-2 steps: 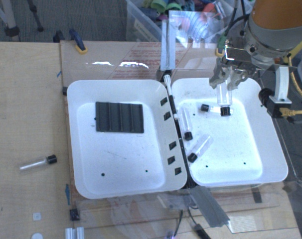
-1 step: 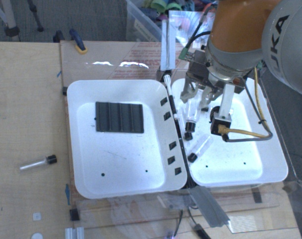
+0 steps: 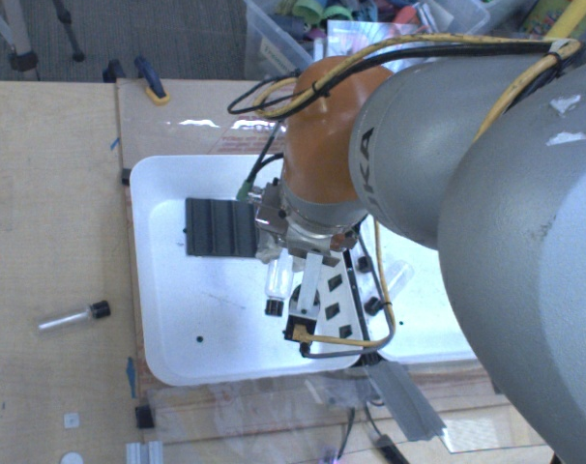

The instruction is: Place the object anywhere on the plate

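The grey arm (image 3: 486, 162) takes up the right of the bench. It is smooth painted metal with a glossy orange band, bent down over the white bin (image 3: 153, 259) — a shallow plastic tray with rounded corners and a slick, faintly glaring floor. Toward the bin's upper left lies a dark ribbed slab (image 3: 219, 228), flat, rectangular, matt and grooved. I take it for the plate, though nothing marks it as such. The gripper (image 3: 285, 255) hangs just beside the slab's right edge. Whether it is parted or closed I cannot tell, since the wrist covers it.

Just below the gripper, seemingly on the bin floor, is a small clear vial (image 3: 278, 280) with a black cap at its lower end — the object, I'd judge. It looks light, rigid and smooth. Being round, it will likely roll or slip out of a pinch, and if it is glass it could crack. The best hold seems to be across the middle of the barrel, not the cap. A second vial (image 3: 75, 317) lies on the pale wooden bench (image 3: 42, 182), well apart from the bin.
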